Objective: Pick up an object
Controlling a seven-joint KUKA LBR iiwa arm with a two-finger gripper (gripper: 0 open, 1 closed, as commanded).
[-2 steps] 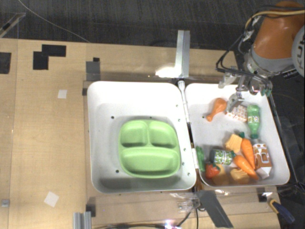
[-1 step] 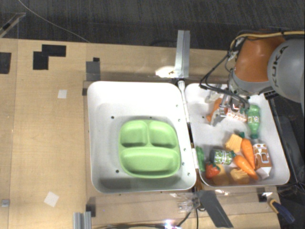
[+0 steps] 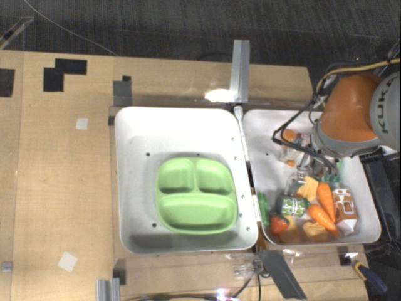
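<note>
**Reaching into the crowded right bin**

Hanging over the right bin (image 3: 263, 127), the arm (image 3: 354, 108) carries its gripper (image 3: 308, 168) low above a heap of toy food at the bin's near edge; whether it is spread or pressed together cannot be told, and nothing is seen pinched in it. The left bin (image 3: 131, 130) bears a green tray (image 3: 196, 194) at its centre, well apart from the arm. Candidate objects, by size: two carrots (image 3: 324, 205) lying crossed near the right wall, a carton (image 3: 345, 207) just beside them, a can (image 3: 292, 206) directly below the gripper, and a red tomato (image 3: 279, 224) at the near-left corner. The pieces touch one another, so a descent is likely to strike two at once, pushing them aside or clamping none. Cables (image 3: 294, 125) trailing from the wrist could also snag.
</note>
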